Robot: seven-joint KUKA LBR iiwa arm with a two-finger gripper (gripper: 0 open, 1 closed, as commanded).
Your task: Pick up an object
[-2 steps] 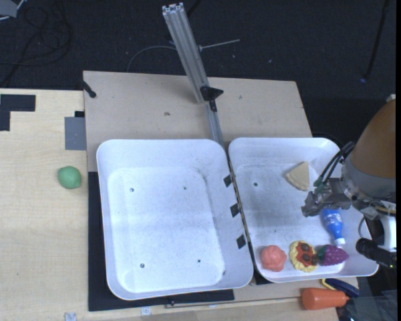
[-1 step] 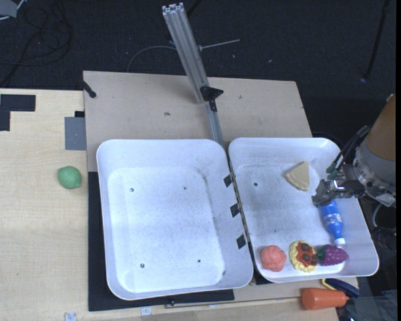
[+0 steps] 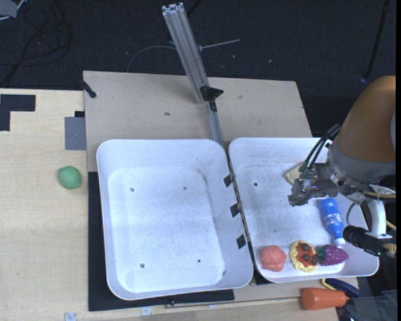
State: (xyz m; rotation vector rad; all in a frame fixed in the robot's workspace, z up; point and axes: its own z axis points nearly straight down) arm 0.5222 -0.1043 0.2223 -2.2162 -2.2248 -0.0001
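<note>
My tool hangs low in the right bin, just beside the blue bottle; I cannot tell what state it is in or whether it has anything. The bottle lies flat and round, so I judge it may roll away under an off-centre pinch.

Two white bins sitting on a tan bench, green ball lying at nine o'clock, blue bottle, pink lump, purple grapes resting around five o'clock, orange carrot lying below
</note>
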